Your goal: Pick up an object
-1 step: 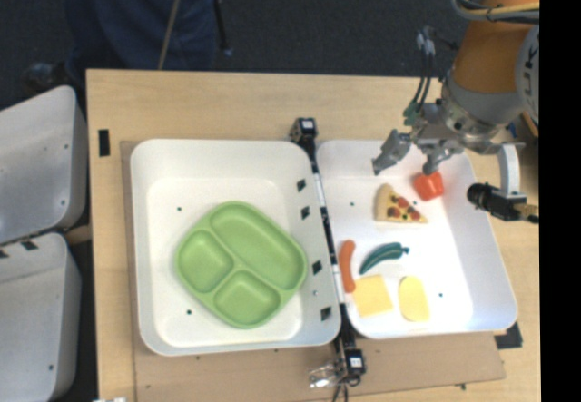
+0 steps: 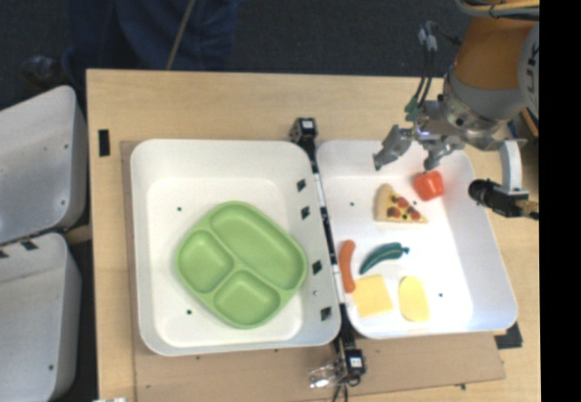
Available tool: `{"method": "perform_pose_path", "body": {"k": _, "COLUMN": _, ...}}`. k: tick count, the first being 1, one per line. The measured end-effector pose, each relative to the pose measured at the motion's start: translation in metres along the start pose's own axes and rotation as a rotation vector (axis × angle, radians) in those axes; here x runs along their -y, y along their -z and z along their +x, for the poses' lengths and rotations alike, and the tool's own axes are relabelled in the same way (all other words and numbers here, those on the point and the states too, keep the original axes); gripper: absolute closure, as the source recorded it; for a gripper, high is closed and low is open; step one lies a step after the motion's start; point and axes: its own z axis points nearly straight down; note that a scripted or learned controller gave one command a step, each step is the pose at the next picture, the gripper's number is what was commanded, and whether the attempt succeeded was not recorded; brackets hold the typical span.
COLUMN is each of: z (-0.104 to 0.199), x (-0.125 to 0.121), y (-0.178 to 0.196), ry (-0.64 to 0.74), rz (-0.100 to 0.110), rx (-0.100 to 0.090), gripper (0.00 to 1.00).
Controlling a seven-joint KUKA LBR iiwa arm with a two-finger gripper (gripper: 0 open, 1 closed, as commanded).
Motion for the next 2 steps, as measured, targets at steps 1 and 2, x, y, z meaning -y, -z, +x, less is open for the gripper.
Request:
{"method": "perform_pose_path", "body": {"k": 1, "z": 0.0, "x": -0.006, "y": -0.061, "ry": -0.002, "rz": 0.005, "rx": 0.001, "gripper": 0.0}}
{"method": "perform_pose_path", "body": {"k": 2, "z": -0.003, "x": -0.006, "y": -0.124, "ry": -0.003, "rz": 0.004, "rx": 0.001, "gripper": 0.0}}
